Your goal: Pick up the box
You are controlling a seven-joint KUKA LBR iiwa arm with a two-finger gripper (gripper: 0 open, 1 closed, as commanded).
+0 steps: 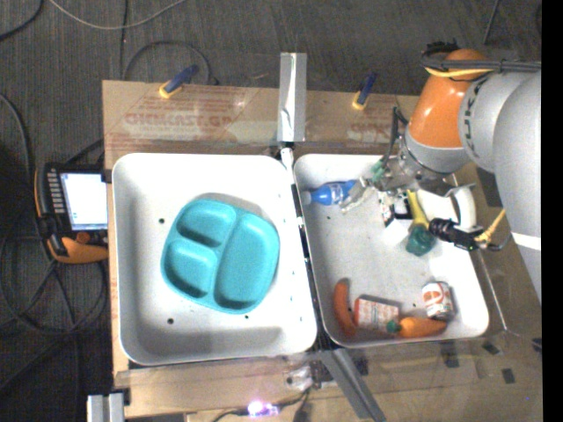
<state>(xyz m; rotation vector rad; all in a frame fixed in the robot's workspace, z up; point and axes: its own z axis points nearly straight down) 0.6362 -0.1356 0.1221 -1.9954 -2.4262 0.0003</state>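
Claw [387, 187] low over the far end of the right bin [479, 323]; whether it is open or closed, or has hold of anything, cannot be told from this angle.

Camera view: grey arm [506, 139] with orange band reaches in from the right, wrist over the bin's far right corner. Just beside the claw, a blue bottle [332, 192] lies on its side; a small teal object [420, 240] sits near it. Box [378, 312], flat, reddish with printed faces, lies at the near edge, well apart from the claw. An orange carrot-shaped piece [343, 309] touches its left side, another [420, 326] its right; a small can [437, 299] lies just beyond. Left bin [132, 323] holds a glossy teal divided tray [221, 253] with rounded compartments.
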